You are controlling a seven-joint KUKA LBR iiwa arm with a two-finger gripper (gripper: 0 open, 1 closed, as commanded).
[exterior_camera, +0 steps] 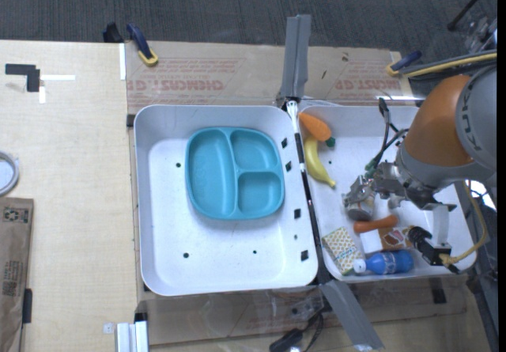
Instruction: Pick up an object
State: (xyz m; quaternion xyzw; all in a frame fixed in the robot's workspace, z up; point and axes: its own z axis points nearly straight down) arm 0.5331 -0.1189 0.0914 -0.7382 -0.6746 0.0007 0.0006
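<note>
While jaws (pixel 360 198) hang mid right bin (pixel 348 117), aperture unreadable, hot dog (pixel 375 224) just beside, banana (pixel 316 164) hugs left wall.

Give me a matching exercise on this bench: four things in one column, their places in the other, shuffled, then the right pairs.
Things:
1. plate
2. banana
3. bottle
4. carrot

Places:
A. near edge of the right bin
B. far left corner of the right bin
C. middle of the left bin
D. along the right bin's left wall, just nearer than the carrot

Pairs: 1-C, 2-D, 3-A, 4-B
</note>
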